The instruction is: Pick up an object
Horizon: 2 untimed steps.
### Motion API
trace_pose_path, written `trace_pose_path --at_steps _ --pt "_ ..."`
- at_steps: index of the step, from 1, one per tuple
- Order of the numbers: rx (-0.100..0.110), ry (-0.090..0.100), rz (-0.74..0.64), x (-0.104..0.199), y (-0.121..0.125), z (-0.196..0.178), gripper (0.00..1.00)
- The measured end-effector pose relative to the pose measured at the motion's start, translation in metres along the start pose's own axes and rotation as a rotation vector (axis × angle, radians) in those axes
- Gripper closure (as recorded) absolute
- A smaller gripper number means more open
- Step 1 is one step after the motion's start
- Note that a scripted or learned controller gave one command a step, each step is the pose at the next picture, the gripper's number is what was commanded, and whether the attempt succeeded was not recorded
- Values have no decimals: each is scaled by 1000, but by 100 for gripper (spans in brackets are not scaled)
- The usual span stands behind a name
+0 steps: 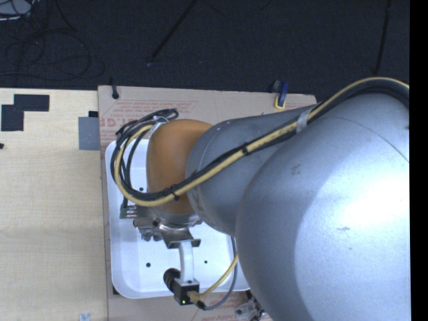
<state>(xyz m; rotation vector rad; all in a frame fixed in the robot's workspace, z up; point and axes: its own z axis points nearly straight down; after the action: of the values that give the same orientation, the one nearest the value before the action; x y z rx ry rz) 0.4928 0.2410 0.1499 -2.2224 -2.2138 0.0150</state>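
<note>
The gripper point(155, 231) hangs low over the white bin point(137, 273). Its mouth is tucked under the orange-banded wrist point(170, 166), so I cannot tell how far open it is or whether it holds anything. Bare bin floor lies to its left and on its near side, and the left rim is close. The grey arm point(301, 199) covers everything to its right, hiding whatever lies there. One bin can be counted.

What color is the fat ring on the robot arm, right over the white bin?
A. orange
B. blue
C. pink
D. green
A: the ring on the grey arm is orange, and it sits just above the white bin.
</note>
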Motion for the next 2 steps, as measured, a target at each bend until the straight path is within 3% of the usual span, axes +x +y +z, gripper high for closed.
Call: trace_pose_path --at_steps 1,2 --pt "-22 6 -6 2 94 -97 100" --pt "-7 1 -9 3 88 -90 0"
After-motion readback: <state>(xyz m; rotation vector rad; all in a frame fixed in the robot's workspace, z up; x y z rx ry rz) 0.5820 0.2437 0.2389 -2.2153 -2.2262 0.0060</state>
